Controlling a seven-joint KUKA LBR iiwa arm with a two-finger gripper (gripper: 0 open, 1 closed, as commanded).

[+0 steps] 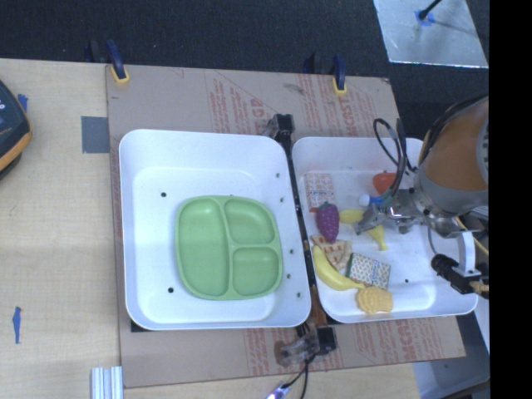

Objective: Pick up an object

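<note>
**Gripper low over the right bin, toys lying to its left**

The gripper [371,220] sits down inside the right bin [416,306], its dark fingertips close together with nothing visibly between them, so it looks clenched on air. A small yellow piece [352,216] lies just beside the tips on their left, partly hidden; whether they touch it is unclear. The purple grapes [327,219] lie a little farther left. The banana [330,271] lies below and left, its long axis slanting down toward the corn [374,300]. The green tray [227,246] rests in the left bin [141,298], well apart. My guess: the nearest pick is straight left of the fingers
</note>
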